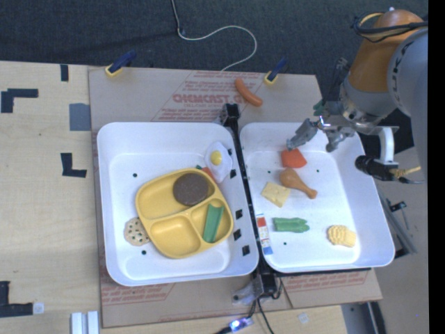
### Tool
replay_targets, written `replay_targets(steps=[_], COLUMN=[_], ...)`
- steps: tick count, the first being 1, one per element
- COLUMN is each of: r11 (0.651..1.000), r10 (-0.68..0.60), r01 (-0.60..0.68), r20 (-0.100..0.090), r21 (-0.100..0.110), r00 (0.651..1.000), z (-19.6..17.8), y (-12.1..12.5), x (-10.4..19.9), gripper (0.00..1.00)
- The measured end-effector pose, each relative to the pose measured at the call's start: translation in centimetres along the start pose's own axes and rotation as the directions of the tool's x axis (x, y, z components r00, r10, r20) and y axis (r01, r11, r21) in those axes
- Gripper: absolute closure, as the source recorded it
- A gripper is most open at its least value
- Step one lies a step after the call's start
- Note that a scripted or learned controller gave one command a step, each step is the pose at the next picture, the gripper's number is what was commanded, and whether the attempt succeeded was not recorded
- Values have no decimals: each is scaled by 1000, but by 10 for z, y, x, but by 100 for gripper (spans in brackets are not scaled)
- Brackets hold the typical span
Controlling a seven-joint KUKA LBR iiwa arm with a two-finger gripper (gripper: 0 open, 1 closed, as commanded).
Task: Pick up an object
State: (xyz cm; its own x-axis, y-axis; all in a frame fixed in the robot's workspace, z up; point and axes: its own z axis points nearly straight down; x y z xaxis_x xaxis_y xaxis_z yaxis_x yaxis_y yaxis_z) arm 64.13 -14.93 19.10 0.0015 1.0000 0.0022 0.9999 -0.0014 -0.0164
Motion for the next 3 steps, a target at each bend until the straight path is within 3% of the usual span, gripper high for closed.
replay_targets(steps=[1,3], r11=[1000,1000], r10=[-3,-3], r01=[3,4], r20=[2,2], r21=[-15,-10], r00=[1000,1000], z=[-10,105], y=[3,-12], x=[0,-1], gripper=[0,0])
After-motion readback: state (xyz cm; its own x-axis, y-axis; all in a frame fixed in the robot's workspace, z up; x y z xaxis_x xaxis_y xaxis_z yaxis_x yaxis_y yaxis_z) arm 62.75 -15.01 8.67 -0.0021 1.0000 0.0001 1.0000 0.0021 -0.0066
